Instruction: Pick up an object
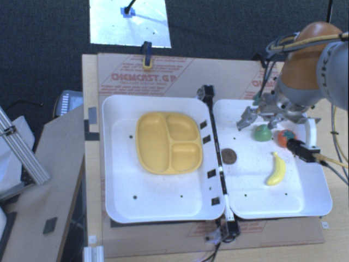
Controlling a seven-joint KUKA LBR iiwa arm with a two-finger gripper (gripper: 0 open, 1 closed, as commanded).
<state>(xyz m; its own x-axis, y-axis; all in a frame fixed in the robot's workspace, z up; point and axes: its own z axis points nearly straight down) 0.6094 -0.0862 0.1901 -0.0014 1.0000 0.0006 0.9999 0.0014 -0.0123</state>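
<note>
The right bin (311,201) holds several small objects: a green rounded piece (262,134), an orange-red piece (284,138) just right of it, a yellow banana (276,170) nearer the front, and a brown disc (229,156) close to the bin's left wall. My gripper (258,121) hangs over the back of this bin, directly above the green piece. It is open, its grey fingers splayed to either side, and nothing sits between them. The arm's wrist hides the bin's back right corner.
A yellow divided plate (168,142) lies in the middle of the left bin (120,190). A black divider (215,152) runs between the two bins. Black and yellow cables (322,158) trail over the right bin's right rim. The front of the right bin is bare floor.
</note>
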